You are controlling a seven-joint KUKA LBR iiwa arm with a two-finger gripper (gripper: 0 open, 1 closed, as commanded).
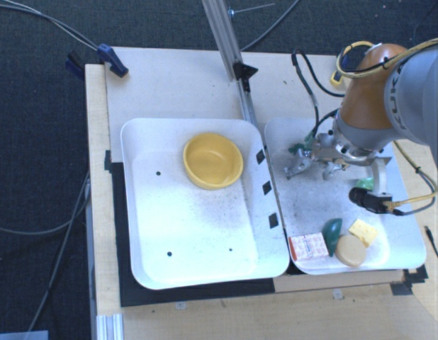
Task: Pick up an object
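- My gripper (298,163) hangs over the upper part of the right bin (410,250), pointing toward 9 o'clock from my wrist.
- Whether the gripper is spread or closed, I cannot tell; the metal parts there are small and tangled with a bit of green at their upper edge.
- I see nothing clearly held.
- The things I could pick lie in the near corner of the right bin, toward 5 o'clock from my gripper and well apart from it.
- There, a small red and white box (308,247) lies flat at the bin's near-left corner.
- Just to its right a dark green piece (333,227) leans beside a round tan block (351,251), and a pale yellow wedge (363,231) touches the tan block at about 1 o'clock.
- A yellow bowl (212,160) sits upright in the left bin (155,268), at its far side, toward 9 o'clock from my gripper and on the other side of the wall between the bins.
- My grey arm with its orange band (368,94) covers the far right corner of the right bin, so what lies under it is hidden.
- A black fitting with a yellow cable (371,200) hangs below my wrist, over the bin floor.
- The green scrap by my gripper is too small to name.
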